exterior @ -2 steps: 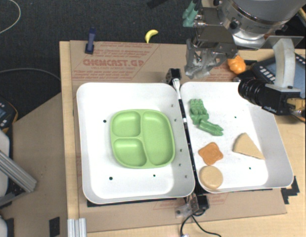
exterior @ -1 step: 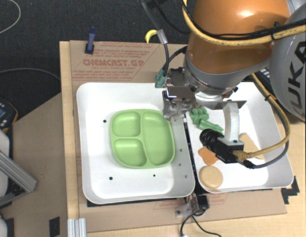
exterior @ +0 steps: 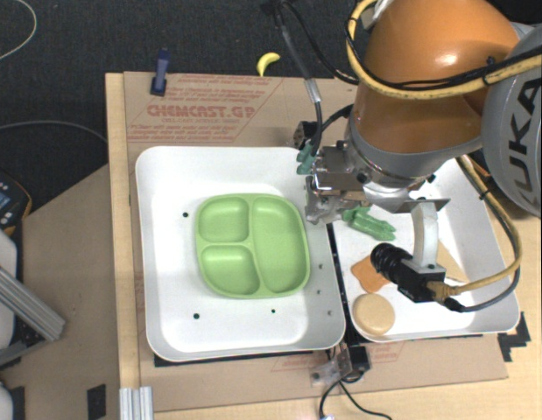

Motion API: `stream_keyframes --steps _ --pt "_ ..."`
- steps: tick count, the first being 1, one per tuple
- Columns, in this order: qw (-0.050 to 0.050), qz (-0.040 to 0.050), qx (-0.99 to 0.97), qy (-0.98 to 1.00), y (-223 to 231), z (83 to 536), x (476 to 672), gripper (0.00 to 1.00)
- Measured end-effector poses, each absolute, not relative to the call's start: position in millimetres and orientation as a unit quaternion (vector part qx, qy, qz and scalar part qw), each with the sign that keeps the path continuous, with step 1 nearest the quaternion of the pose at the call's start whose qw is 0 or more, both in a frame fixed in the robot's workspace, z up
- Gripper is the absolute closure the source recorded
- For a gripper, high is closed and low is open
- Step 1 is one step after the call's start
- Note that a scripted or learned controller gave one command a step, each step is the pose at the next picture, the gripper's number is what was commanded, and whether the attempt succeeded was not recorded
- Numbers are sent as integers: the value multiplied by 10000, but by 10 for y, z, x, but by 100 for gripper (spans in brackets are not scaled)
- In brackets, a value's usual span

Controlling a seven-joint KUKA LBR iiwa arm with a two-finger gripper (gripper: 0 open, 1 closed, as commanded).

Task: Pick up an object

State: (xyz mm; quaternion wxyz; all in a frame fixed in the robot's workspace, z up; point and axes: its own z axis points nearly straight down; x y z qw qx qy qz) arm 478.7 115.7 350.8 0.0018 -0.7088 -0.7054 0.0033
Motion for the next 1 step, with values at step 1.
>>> stream_keyframes --steps 1 --pt "19 26 -7069 -7073 1302 3196 4787 100"
